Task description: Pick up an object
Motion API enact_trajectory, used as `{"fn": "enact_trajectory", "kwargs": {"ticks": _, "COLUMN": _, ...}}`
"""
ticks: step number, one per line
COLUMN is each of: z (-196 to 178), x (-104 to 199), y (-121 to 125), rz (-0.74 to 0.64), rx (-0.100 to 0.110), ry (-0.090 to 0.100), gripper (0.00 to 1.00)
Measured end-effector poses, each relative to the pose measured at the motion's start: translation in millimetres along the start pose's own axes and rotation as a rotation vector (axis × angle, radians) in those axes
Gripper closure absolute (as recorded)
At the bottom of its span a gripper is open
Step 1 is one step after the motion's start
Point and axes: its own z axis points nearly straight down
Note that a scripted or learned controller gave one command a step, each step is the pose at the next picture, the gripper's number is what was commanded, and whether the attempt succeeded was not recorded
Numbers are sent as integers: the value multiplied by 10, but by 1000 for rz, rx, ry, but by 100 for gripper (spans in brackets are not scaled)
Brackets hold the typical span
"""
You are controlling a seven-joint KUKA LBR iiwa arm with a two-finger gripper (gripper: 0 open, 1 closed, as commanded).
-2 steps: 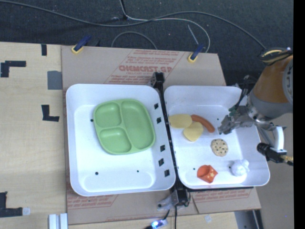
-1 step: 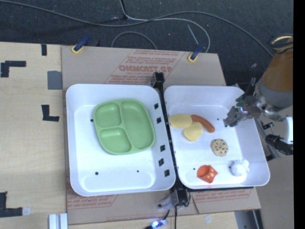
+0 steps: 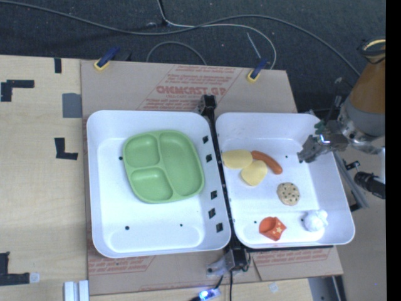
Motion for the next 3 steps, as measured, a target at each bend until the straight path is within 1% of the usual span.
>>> {"fn": "enact_trajectory", "kwargs": {"ticks": 1, "z": 101, "x": 480, "y": -33, "rz": -3, "rx": 4, "ry": 2, "gripper": 100}}
{"fn": "enact_trajectory", "kwargs": {"ticks": 2, "z": 201, "x": 1027, "y": -83, "rz": -4, "rx": 5, "ry": 2, "gripper": 100}}
{"fn": "enact_trajectory", "kwargs": {"ticks": 3, "z": 95, "x": 1493, "y": -134, "rz": -4, "rx": 3, "ry": 1, "gripper": 100}}
